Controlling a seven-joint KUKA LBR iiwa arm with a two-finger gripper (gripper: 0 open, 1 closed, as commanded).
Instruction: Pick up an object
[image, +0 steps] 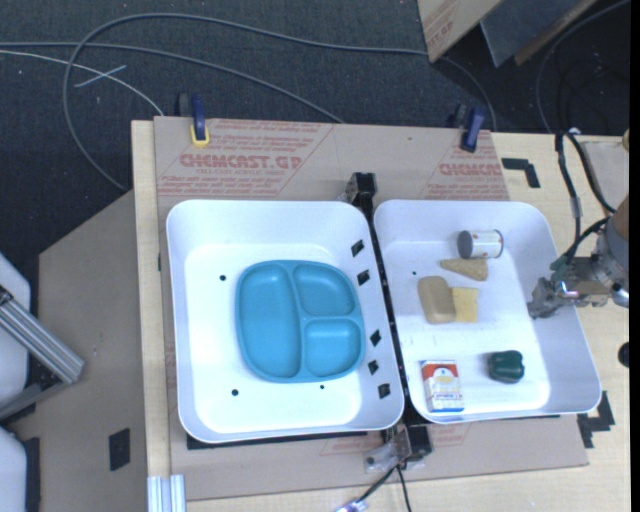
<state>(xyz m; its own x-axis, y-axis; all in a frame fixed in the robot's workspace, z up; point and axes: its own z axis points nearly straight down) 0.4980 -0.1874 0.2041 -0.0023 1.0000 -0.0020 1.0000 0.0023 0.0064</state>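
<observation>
Hangs at the right rim of the right bin (528, 330), grey and low: gripper (553, 292), open or closed impossible to tell, nothing seen held.

Likely risks, judged from here:
- Could clip the bin wall on the way in, being right at the rim.
- Could take two things at once or nudge one aside at the tan block (436, 298) and yellow piece (465, 303), which touch.
- Could send the small can (480, 243) rolling, lying on its side as it seems.
- Could slip off the tan wedge (465, 268), thin and just below the can.

Left bin (180, 300): holds a blue divided plate (300, 320), well apart from the gripper.

Right bin: holds every smaller candidate for the pick. Besides those named, a red-and-white box (441, 386) near the front wall and a dark green object (506, 366), nearest the gripper and standing clear of the rest.
</observation>
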